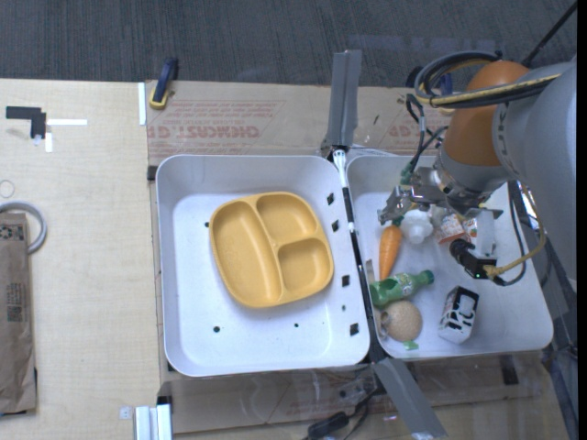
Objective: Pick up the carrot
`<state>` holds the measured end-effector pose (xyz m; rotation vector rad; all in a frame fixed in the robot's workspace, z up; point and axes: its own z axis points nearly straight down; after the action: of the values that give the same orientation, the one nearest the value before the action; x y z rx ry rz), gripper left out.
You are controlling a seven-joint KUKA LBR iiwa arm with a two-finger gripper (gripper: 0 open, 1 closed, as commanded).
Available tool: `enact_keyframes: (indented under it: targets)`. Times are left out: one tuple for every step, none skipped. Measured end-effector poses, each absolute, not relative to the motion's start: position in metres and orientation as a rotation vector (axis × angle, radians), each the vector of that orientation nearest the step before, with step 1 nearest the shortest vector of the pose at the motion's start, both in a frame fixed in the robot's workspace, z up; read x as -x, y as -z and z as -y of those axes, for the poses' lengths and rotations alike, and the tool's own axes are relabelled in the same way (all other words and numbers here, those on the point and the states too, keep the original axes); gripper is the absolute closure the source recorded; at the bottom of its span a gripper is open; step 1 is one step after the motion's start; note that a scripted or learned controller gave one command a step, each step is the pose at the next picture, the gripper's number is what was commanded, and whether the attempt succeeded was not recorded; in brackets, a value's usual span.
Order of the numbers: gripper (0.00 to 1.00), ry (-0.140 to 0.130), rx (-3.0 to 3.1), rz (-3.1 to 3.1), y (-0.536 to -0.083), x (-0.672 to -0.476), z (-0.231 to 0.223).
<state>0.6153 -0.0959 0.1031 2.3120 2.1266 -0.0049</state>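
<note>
- Camera view: carrot [389,250] is seen lying in the right bin [514,337], near its left wall, above a green bottle [400,287].
- Gripper [415,211] is hung just above its top; grip state cannot be told.
- Judged light, rigid, smooth; mid-body is best pinched across.

Carrot [389,250] lies in right bin [514,337], tool [415,211] just above.

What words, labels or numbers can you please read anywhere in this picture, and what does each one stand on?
"CHEWCAST...": red print, upside down, on the cardboard sheet behind the bins; a guess, since the letters are blurred.
Brown bag at the left edge: small dark print, too small to read.
Green bottle: label too blurred to read.
Black-and-white carton: markings, no legible text.
Nothing readable on the yellow tray or the carrot.
</note>
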Motion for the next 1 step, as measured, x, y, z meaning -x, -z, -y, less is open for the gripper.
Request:
enact_keyframes:
  targets:
    - [1.00,0.008,-2.310,-2.129,-0.1121,-0.6154,0.0964]
